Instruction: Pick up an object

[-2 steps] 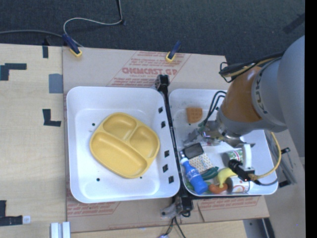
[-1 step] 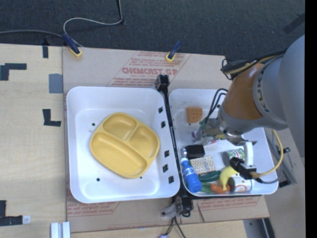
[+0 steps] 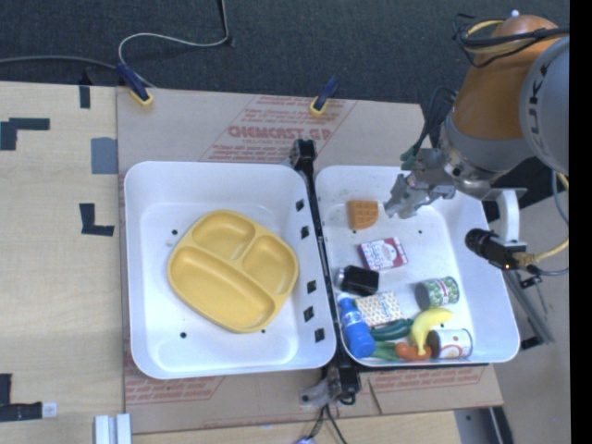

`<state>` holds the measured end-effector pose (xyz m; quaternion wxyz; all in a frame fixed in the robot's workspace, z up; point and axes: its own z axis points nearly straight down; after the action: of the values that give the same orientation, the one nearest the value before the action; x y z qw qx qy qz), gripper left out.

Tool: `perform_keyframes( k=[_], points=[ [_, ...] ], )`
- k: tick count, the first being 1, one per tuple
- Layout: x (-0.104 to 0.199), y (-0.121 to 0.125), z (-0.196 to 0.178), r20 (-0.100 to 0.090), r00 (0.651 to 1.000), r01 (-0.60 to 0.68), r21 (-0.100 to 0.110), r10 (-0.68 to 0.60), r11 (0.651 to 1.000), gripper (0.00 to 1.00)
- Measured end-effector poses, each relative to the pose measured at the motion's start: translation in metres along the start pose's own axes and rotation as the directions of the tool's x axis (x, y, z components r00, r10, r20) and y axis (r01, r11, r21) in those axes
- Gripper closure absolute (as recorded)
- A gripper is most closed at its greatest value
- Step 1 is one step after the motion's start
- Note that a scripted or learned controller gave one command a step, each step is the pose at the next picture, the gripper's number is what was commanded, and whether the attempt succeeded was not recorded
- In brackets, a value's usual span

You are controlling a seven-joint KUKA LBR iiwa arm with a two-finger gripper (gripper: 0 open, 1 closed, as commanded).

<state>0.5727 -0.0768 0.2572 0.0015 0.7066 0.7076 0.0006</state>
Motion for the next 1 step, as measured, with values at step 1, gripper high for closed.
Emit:
perform_keyframes(
  k=[1],
  points=[
    [-0.0001, -0.0007, 0.0012, 0.000, 1.000, 0.000, 0.003, 0.000, 1.000, 0.00]
  ],
)
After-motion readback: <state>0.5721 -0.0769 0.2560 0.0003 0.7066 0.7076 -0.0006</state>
